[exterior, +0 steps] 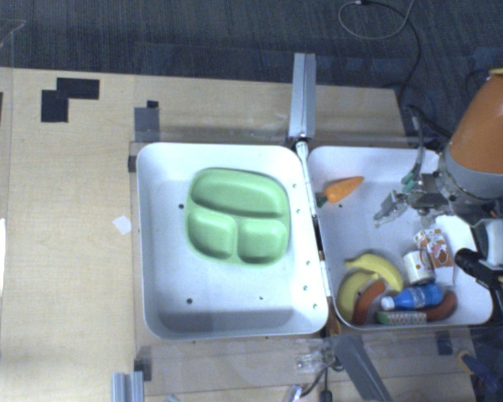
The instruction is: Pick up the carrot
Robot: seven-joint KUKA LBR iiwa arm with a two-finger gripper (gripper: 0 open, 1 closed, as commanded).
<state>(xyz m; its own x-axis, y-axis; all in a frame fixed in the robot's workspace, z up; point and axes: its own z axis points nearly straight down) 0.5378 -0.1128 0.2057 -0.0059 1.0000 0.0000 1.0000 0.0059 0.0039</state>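
The carrot (343, 189) lies in the right bin (365, 162), in its upper-left part, close to the wall that this bin shares with the left bin (159, 249). Its long axis runs almost sideways across the view, a little tilted. The thick end, with a small bit of green, points toward the shared wall and sits slightly lower; the thin end points toward the arm (486, 141) and sits slightly higher. It rests flat on the white floor of the bin and nothing touches it.

The gripper (391, 210) is to the right of the carrot, a little lower in the view, and apart from it. Its fingers (384, 213) reach toward the carrot's side at a slant. They seem to stand a little apart, with nothing between them, but they are small and dark here, so how wide they are open I cannot tell.

Further from the carrot, along the near edge of the right bin, lie a banana (365, 276), a reddish-brown sausage-shaped thing (369, 301), a small blue bottle (415, 297) and a small can (418, 266). The left bin holds a green divided tray (237, 214). Both bins stand on the wooden surface (59, 224).
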